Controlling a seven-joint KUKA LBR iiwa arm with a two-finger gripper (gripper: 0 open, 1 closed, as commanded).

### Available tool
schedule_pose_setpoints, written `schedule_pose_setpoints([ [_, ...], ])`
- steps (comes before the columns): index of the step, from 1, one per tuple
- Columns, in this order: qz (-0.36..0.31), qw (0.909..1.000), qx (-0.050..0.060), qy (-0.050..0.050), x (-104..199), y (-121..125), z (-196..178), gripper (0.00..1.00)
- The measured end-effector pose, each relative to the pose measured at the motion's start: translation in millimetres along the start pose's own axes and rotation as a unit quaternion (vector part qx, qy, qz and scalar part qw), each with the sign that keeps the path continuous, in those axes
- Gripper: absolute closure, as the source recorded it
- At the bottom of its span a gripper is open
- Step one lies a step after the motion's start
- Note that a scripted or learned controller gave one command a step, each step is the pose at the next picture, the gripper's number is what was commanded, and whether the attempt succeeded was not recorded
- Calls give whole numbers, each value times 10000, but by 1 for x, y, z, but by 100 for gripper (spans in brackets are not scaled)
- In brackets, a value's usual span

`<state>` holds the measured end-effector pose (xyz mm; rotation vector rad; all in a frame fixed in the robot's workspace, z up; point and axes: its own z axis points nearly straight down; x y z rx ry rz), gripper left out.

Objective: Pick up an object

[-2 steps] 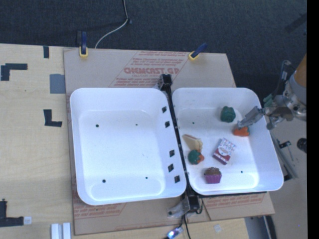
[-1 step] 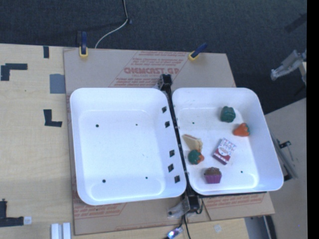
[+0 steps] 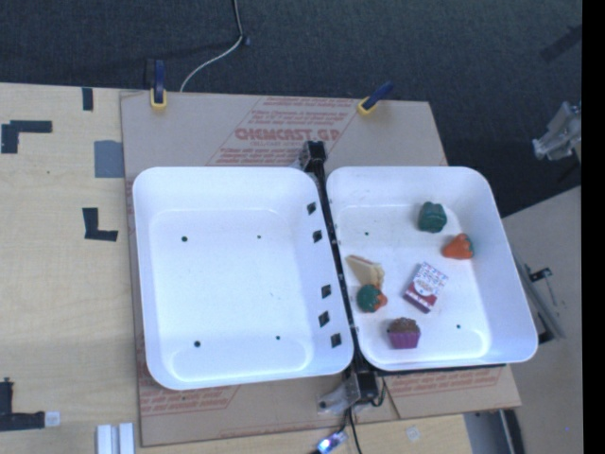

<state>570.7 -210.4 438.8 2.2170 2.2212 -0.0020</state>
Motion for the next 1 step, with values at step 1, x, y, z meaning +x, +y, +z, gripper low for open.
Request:
schedule_pose_setpoints([
  [1, -19, 10000, 82, 46, 74, -39, 117, 100],
])
